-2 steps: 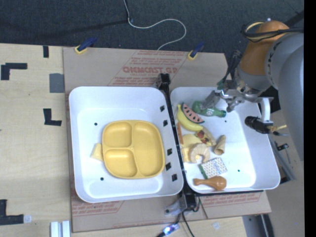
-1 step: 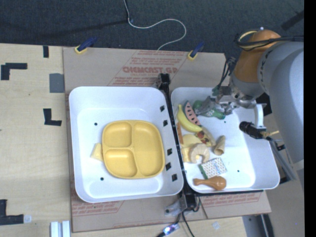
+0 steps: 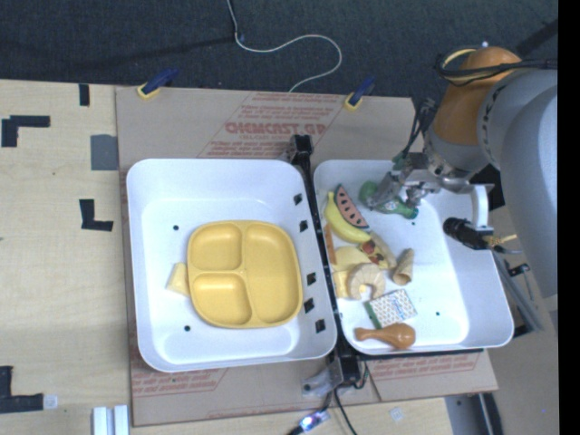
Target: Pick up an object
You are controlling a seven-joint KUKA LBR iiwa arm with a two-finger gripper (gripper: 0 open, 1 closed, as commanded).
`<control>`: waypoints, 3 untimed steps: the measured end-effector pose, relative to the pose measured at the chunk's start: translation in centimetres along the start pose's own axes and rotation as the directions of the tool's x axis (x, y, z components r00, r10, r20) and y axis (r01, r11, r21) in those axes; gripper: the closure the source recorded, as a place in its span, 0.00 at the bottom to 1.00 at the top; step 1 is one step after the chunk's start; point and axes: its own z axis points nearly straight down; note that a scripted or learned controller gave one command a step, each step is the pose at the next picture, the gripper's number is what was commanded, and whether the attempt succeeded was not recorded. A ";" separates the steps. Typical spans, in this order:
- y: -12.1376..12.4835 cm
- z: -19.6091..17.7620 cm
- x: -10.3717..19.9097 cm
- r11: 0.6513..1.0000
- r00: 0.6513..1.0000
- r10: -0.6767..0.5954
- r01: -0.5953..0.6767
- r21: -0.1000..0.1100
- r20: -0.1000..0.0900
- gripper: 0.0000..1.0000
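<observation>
Camera view showed a small green object [image 3: 381, 195], rounded and somewhat glossy, lying in the right bin [image 3: 471, 329] near its far wall. The gripper [image 3: 405, 191] hovered right over it, its metal fingers seemingly closed around the green piece, though the blur there made real contact hard to confirm. Just below and to the left of the gripper lay a watermelon slice [image 3: 348, 206] and a banana [image 3: 344, 228]. Farther left of the gripper, a yellow divided plate [image 3: 244, 273] rested in the left bin [image 3: 154, 243].
</observation>
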 end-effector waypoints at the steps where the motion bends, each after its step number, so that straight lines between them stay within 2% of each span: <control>1: 0.1 -4.5 0.7 1.000 1.000 0.010 -0.010 -0.006 -0.005 1.00; 2: 0.3 -9.1 1.5 1.000 1.000 0.009 -0.009 -0.006 -0.005 1.00; 3: 0.3 -12.0 1.6 1.000 1.000 0.010 -0.010 -0.004 -0.005 1.00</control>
